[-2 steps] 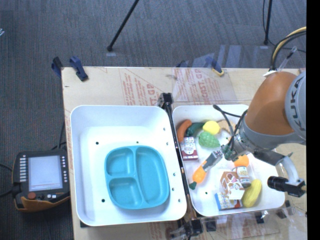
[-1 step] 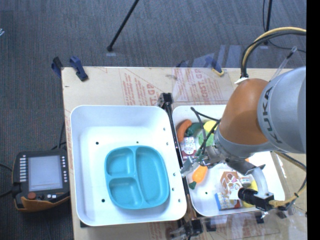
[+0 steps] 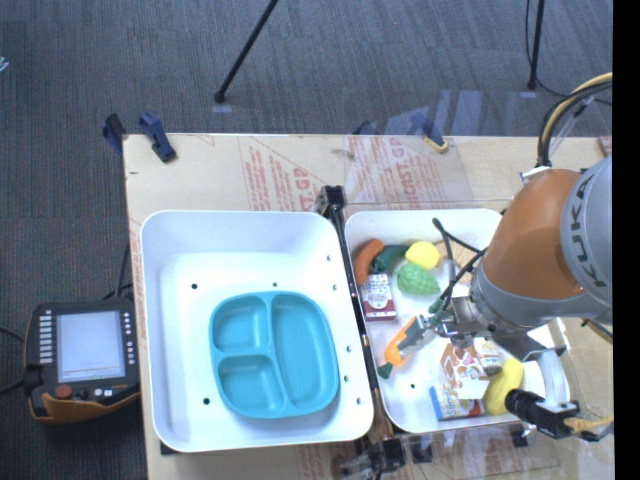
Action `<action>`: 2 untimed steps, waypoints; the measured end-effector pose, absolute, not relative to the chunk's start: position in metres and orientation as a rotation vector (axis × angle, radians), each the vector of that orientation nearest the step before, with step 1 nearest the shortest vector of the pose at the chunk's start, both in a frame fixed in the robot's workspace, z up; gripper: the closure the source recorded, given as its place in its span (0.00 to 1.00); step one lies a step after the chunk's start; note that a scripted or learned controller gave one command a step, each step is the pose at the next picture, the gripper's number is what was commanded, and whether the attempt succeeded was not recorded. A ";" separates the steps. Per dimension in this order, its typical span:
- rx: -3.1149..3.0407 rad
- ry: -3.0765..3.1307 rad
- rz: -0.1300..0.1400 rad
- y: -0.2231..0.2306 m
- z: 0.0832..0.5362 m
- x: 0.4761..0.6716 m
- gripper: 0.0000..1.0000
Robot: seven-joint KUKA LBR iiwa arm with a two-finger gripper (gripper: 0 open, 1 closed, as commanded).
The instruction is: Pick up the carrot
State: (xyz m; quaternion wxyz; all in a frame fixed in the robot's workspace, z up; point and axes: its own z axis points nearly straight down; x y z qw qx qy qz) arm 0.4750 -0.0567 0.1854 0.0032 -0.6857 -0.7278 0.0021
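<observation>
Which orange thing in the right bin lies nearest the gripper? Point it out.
The small orange carrot-shaped piece beside the gripper, mid-bin; the other orange vegetable lies at the bin's far left corner.

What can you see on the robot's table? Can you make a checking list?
Surface: bench bearing two white bins; left bin holds a blue divided plate.
Job's things: carrot lies in the right bin, near its left side.
Clutter: green toy, yellow toy, small red box, yellow lemon-like toy, printed packet.
End effector: low, right beside the carrot; grip unclear.
Cables: black ones near the arm.
Surroundings: handheld screen on the carpet, stand legs.
</observation>
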 end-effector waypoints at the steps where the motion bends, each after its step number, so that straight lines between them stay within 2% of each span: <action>1: -2.251 -2.176 0.015 -0.081 0.090 0.533 0.00; 2: -2.247 -2.184 0.010 -0.081 0.103 0.535 1.00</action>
